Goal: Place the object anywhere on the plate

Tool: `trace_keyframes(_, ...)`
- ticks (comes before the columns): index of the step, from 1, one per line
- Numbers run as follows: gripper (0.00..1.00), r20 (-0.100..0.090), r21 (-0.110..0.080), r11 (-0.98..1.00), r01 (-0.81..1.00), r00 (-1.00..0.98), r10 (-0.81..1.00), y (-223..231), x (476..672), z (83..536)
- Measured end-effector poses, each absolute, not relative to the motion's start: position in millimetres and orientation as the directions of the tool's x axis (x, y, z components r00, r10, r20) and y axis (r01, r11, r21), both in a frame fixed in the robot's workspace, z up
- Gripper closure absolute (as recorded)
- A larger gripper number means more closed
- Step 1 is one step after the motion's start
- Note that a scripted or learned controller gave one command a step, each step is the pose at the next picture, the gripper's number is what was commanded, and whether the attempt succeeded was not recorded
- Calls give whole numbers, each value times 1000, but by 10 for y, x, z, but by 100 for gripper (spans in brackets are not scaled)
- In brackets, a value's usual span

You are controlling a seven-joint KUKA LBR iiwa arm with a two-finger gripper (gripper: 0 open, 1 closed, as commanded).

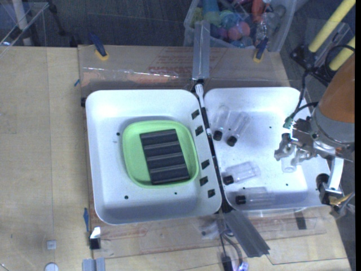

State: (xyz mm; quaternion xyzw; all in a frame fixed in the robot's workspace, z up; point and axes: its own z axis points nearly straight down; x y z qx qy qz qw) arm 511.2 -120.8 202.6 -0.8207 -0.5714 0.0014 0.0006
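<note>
A light green plate (130, 154) lies in the left bin (101, 151), and a black ribbed block (164, 156) rests on it. In the right bin (265, 103) lie several clear vials with black caps: two near the back left (238, 125), one in the middle (242, 172), and one along the front wall (258, 196). My gripper (290, 153) hangs low over the right side of the right bin, apart from the vials and to the right of the middle one.
A clear tub of coloured toys (240, 10) stands behind the bins. A black divider with clips (204, 145) runs between the two bins. Cables and my arm's grey wrist (338, 123) crowd the right bin's right edge.
</note>
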Motion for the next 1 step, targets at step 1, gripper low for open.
trace_keyframes(1, 0, -2, -2, -347, 938, 347, 938, -1208, 5112, 2027)
